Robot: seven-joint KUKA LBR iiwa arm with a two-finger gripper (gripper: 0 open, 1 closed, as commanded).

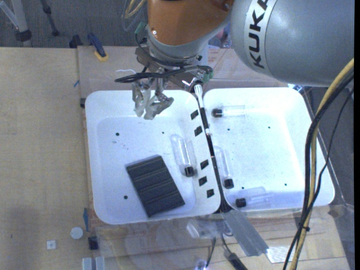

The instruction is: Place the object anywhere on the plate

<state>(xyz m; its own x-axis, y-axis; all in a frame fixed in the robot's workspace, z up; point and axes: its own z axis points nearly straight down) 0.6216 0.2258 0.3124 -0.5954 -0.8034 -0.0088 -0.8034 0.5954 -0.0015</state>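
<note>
KUKA arm (281,32) reaching in from right over left bin (112,207). Dark ribbed plate (154,185) at near side of that bin. Gripper (151,104) at far edge, jaws nearly together, nothing visibly held. Object: can't identify. Looks like approach step; next needs descent and grasp.

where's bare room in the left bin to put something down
In the left bin, the floor is bare between the fingers and the dark ridged plate, and left of the plate. It is crowded on the right by the clear tube.
</note>
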